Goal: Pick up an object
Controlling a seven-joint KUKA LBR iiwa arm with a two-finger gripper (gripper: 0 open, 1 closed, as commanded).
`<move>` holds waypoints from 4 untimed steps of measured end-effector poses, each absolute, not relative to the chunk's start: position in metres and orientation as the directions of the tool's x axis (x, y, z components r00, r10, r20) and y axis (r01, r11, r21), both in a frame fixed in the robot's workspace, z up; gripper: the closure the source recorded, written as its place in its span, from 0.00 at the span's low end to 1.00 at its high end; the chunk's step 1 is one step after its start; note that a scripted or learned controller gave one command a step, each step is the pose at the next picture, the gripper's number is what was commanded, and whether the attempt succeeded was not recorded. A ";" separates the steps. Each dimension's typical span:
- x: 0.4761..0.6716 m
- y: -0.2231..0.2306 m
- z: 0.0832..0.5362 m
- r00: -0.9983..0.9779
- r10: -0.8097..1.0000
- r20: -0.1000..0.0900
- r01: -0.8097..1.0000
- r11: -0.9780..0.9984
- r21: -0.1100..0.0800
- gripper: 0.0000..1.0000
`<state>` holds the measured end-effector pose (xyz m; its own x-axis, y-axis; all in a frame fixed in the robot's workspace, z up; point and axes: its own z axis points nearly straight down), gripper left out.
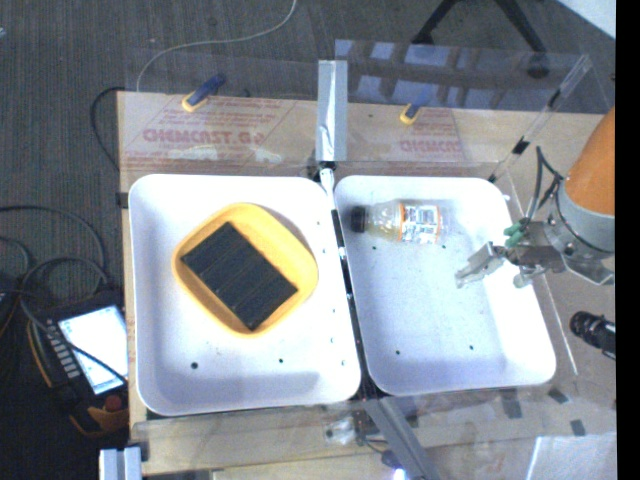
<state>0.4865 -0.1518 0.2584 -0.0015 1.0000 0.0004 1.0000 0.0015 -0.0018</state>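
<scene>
You can make out faded red lettering, roughly "CHEMCAST", on the brown protective sheet behind the left white bin; the clear plastic bottle's label is too small to read.

Clear plastic bottle, glossy white bins, matt black-topped yellow sponge

Robot lab: bench, bins, loose cables.

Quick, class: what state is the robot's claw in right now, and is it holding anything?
Claw: open, holding nothing, over the right bin, apart from the bottle.
</scene>
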 end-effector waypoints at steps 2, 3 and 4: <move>0.631 -0.125 0.190 -0.080 0.997 -0.002 0.997 0.080 -0.001 0.00; 0.659 -0.128 0.113 -0.122 0.993 0.000 0.993 0.122 0.001 0.00; 0.558 -0.134 0.141 -0.167 0.986 0.001 0.986 0.167 -0.001 0.00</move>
<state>0.5582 -0.1338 0.1411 -0.1670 0.9860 0.0007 0.9860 0.1670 -0.0010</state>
